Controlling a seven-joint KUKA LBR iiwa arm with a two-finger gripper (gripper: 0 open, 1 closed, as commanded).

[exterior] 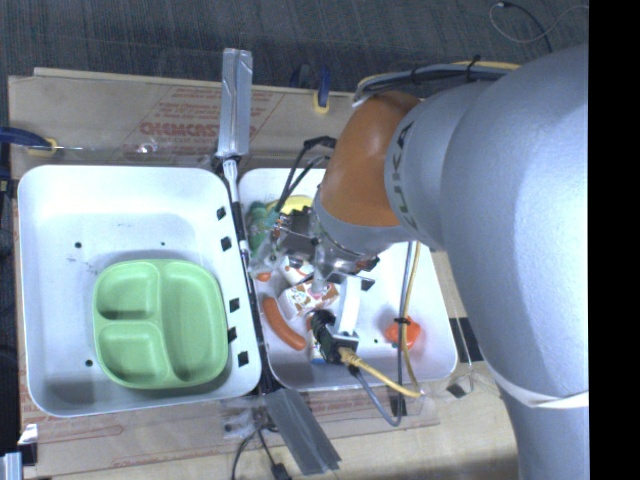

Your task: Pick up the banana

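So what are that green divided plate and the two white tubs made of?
The green divided plate looks like moulded plastic with a matte finish: even colour, soft rounded ridges, no glare. The white tubs also look like plastic, slightly glossier, with rounded corners and soft sheen, though coated metal can't be ruled out.

I saw the divided plate (160,323) in the left bin (60,198); the sausage (281,325) lay in the right bin (432,298), under the arm (480,168).
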